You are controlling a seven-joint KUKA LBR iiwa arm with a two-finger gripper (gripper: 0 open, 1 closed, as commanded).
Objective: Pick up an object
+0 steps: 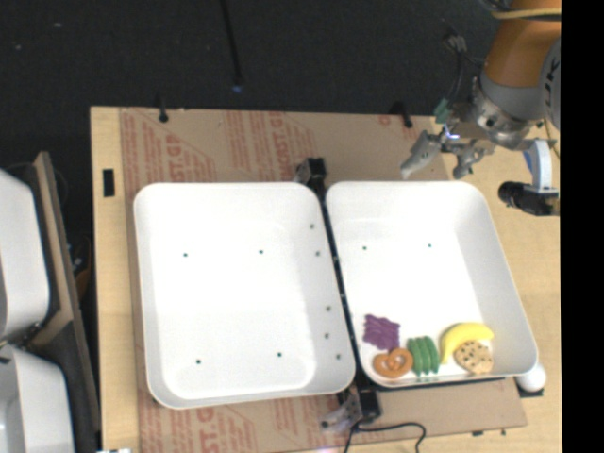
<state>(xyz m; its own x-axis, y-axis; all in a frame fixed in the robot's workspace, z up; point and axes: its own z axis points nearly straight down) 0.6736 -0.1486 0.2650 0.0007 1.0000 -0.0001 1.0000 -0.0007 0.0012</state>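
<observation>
Along the near edge of the right bin [472, 225] lie several small toy foods: a purple bunch [381, 329], an orange pretzel-like ring [392, 362], a green piece [424, 354], a yellow banana [468, 333] and a tan cookie [473, 355]. My gripper [438, 158] hangs at the end of the grey and orange arm, above the far rim of the right bin and far from the toys. Its two fingers are spread apart with nothing between them.
The left bin [236, 291] lies beside the right one, joined by a black clamp [311, 171] at the far seam. Both rest on a brown cardboard sheet [217, 144]. White containers [19, 253] stand off the bench at the left edge.
</observation>
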